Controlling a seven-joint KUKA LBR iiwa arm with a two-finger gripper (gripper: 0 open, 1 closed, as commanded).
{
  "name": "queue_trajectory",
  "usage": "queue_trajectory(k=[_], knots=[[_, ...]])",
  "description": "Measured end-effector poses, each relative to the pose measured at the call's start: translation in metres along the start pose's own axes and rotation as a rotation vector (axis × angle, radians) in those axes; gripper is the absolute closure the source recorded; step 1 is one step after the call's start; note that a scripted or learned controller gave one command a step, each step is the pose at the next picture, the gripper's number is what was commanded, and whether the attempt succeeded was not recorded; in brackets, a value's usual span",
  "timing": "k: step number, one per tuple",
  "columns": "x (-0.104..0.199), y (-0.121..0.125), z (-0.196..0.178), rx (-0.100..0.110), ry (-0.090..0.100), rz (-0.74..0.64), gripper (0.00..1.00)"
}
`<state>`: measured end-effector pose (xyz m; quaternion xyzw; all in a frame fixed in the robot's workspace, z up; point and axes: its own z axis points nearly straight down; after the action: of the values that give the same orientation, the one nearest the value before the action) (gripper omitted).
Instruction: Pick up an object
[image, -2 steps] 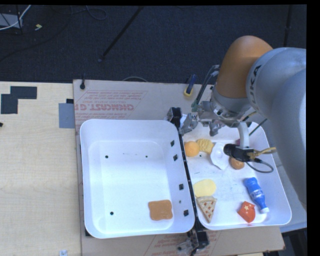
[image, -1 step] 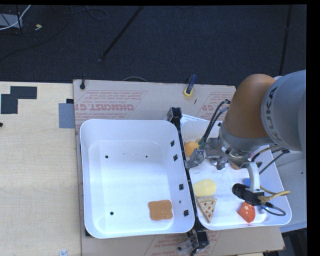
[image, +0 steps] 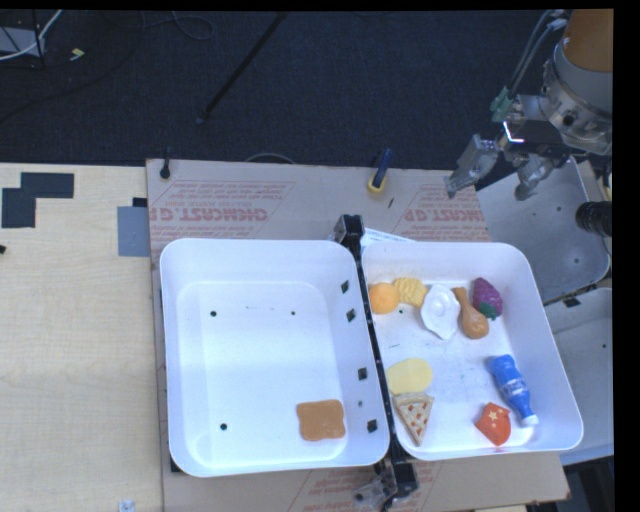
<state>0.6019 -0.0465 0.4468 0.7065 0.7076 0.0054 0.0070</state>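
1. The fingers (image: 497, 177) are seen spread apart, holding nothing, above the counter behind the right bin (image: 553, 352).
2. The toys below them, like the egg (image: 438, 311) and drumstick (image: 470, 315), touch; two could be caught together.

My hand (image: 497, 177) hangs above the right bin's (image: 552, 330) far rim, nothing beneath it. Toys crowd that bin; the left bin (image: 180, 340) lies open around one toast slice (image: 320, 420).
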Motion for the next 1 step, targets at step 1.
queue_trajectory(k=[1], knots=[[0.0510, -0.0612, 0.2189, 0.039, 0.004, 0.002, 0.00]])
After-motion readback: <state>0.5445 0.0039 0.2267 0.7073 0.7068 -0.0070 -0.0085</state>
